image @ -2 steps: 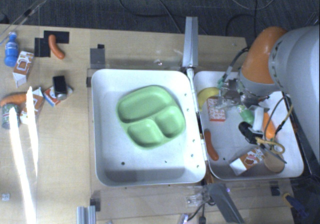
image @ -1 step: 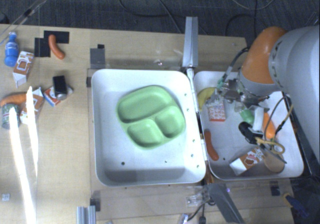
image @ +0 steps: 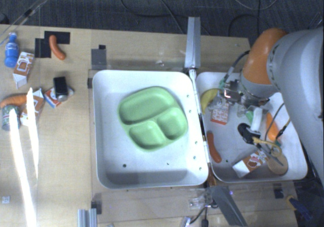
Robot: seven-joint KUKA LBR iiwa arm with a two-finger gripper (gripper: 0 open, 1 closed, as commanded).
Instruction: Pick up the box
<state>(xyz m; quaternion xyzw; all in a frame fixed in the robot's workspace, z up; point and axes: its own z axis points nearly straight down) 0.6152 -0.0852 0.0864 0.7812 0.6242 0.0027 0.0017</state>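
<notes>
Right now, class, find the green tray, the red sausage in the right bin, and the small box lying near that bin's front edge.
Green tray (image: 152,117): camera view, on the ridge between its compartments.
Sausage (image: 214,149): camera view, on its middle.
Box (image: 249,164): camera view, on its top face.

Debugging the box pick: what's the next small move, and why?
Probably shift the end effector toward the small red-and-white carton box, then descend. It hovers over the right white bin, just up and right of that box, with a yellow banana close on the box's far side.
</notes>
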